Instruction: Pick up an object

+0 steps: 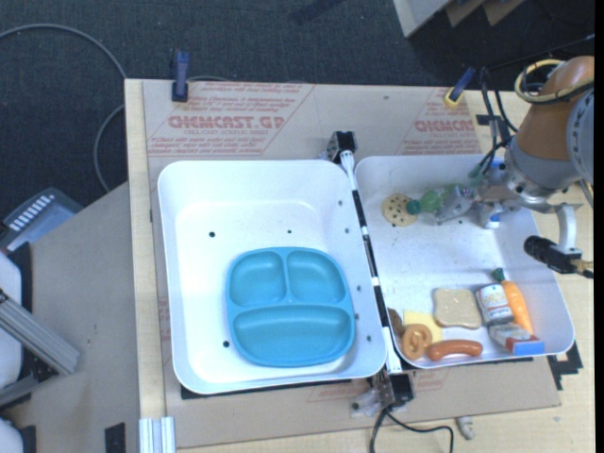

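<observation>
The right bin (557,295) holds small toy foods. A round cookie (400,209) lies near its back left, and a green item (432,201) lies just right of it. My gripper (466,203) is low over the back of this bin, reaching in from the right. Its tip sits right beside the green item, and I cannot see whether they touch. Along the front lie a bread slice (457,307), a small can (492,302), a carrot (516,308), a sausage (453,350) and a yellow cheese piece (421,325).
The left bin (189,206) holds a blue divided plate (288,306). A black clip (343,143) sits where the bins meet at the back. The grey arm with its orange band (552,125) crosses the right bin's back right corner. A black part (552,251) juts over the right wall.
</observation>
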Robot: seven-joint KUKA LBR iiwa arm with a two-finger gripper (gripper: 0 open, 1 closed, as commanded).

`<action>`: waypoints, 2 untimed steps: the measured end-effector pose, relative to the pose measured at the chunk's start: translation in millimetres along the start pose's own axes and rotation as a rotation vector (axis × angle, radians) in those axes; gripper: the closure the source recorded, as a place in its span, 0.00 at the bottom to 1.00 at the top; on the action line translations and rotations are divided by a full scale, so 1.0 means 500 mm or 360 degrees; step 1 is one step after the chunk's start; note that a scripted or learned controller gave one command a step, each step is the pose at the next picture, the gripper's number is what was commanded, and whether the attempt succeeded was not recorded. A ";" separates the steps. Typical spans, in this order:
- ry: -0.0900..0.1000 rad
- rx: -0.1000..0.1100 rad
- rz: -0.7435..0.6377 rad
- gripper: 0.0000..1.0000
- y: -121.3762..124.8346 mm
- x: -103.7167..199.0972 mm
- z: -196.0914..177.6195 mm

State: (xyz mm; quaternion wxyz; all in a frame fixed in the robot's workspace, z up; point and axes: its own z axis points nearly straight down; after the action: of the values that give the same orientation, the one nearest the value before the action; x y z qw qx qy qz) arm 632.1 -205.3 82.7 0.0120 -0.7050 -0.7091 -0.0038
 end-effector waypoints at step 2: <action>-0.0036 -0.0018 0.0009 0.00 0.012 -0.008 -0.004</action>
State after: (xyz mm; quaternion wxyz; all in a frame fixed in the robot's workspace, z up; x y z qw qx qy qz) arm 638.2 -209.2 84.7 0.0000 -0.7071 -0.7071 0.0003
